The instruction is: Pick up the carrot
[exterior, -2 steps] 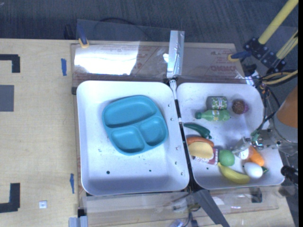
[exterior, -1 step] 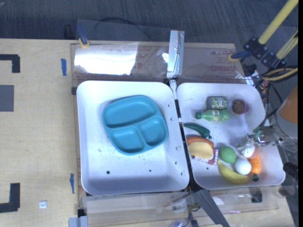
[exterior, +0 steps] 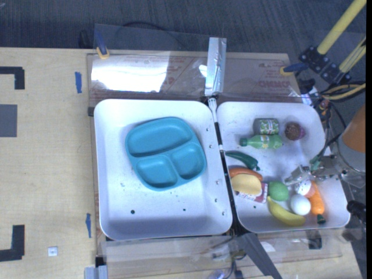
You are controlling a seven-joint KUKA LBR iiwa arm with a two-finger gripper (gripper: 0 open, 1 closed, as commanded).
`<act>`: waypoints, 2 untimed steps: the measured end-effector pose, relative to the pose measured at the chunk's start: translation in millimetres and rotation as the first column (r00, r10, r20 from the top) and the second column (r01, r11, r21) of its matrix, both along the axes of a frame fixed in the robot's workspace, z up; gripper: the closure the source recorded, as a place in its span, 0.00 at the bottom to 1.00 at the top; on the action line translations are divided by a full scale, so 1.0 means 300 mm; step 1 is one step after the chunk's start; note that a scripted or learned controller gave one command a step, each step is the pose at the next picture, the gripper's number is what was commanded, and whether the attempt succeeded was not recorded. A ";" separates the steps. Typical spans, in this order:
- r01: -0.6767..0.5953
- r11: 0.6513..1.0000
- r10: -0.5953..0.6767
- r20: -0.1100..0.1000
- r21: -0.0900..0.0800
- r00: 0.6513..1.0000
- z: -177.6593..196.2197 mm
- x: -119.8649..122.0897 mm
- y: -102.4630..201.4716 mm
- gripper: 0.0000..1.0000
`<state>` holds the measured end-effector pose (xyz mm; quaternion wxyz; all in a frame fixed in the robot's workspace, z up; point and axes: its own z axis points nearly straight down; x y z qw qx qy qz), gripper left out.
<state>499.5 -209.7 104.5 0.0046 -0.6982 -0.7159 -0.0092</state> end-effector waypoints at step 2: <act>-0.236 0.972 0.236 0.013 -0.020 0.972 -0.011 -0.036 -0.023 1.00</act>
